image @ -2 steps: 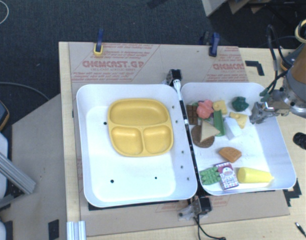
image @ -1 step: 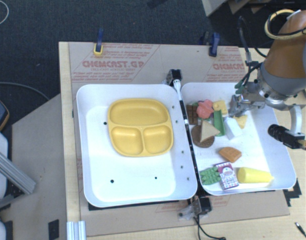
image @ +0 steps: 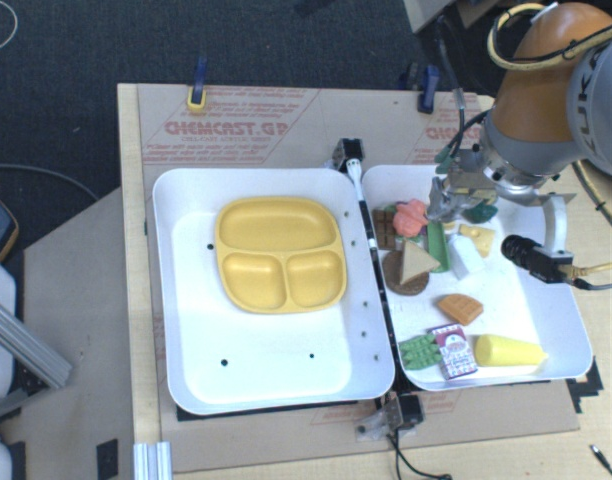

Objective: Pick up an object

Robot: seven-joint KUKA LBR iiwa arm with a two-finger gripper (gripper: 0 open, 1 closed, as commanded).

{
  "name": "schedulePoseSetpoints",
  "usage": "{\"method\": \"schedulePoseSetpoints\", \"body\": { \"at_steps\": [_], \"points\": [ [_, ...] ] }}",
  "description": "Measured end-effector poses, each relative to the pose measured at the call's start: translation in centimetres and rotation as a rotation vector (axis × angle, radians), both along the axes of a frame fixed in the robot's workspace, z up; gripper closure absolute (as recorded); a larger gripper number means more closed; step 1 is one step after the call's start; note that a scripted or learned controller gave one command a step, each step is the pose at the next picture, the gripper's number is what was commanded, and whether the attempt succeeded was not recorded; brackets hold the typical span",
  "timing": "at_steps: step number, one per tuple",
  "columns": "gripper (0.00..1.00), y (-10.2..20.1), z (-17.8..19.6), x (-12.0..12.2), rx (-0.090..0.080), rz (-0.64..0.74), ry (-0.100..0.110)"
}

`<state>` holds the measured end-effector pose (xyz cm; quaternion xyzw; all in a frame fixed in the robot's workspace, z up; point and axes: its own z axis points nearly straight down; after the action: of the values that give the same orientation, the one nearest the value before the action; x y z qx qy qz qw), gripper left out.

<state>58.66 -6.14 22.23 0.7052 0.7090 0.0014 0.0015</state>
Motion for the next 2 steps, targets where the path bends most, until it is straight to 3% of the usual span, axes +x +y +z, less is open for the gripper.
{"method": "schedulePoseSetpoints", "body": {
  "at_steps": [1,2],
  "points": [
    [1.00,0.5,1.2,1.6,-0.001,-0.003,-0.001],
    [1.00,-0.6,-0.1,1.1,0.000,-0.007,0.008]
  ]
}}
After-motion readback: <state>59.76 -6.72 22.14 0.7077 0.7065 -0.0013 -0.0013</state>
